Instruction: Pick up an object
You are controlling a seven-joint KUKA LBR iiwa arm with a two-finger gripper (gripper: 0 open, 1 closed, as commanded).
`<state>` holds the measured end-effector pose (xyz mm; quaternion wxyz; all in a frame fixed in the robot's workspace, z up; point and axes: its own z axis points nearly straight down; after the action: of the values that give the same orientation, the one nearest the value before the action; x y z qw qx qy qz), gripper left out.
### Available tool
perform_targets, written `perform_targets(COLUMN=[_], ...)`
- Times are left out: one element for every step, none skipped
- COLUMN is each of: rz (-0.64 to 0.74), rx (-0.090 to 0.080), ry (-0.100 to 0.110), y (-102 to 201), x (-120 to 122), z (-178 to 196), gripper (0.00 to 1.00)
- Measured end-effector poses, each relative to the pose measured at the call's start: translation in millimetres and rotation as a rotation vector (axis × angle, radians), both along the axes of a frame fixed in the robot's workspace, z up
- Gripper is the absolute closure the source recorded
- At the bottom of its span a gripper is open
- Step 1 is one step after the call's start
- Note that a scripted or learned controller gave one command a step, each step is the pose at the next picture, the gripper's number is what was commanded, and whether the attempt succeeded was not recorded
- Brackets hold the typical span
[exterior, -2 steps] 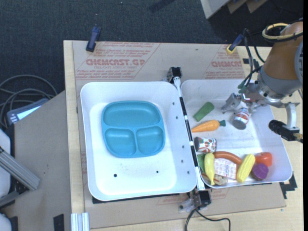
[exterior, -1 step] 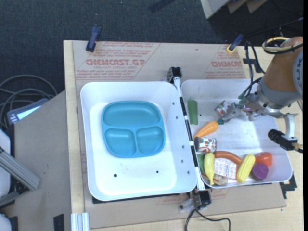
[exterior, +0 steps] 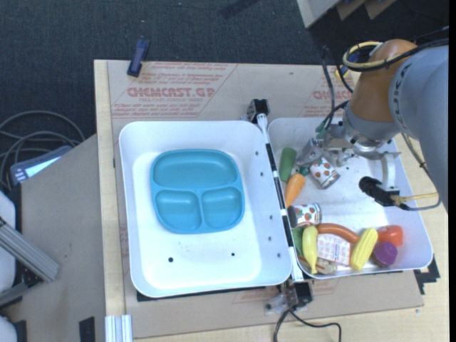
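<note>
Reaching arm (exterior: 388, 84): enters over the right bin's (exterior: 420, 223) far right corner.
Hand (exterior: 324, 164): low in the right bin's far half; whether it is apart or together, I cannot tell.
Spotted cup (exterior: 325, 173): lies just under the hand, touching or nearly so.
Carrot (exterior: 294, 189): beside the bin's left wall.
Corn (exterior: 365, 247), banana (exterior: 309, 244), sausage (exterior: 335, 230): along the near edge.
Blue tray (exterior: 197, 190): middle of the left bin (exterior: 135, 212).
</note>
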<state>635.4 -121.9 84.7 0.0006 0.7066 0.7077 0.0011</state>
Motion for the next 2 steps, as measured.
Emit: perform_targets(rz=[-0.001, -0.002], rx=[-0.002, 0.000], ry=[0.000, 0.004], y=[-24.3, -11.7], x=[31.4, -9.4], z=[20.6, -0.4], gripper=[0.00, 0.00])
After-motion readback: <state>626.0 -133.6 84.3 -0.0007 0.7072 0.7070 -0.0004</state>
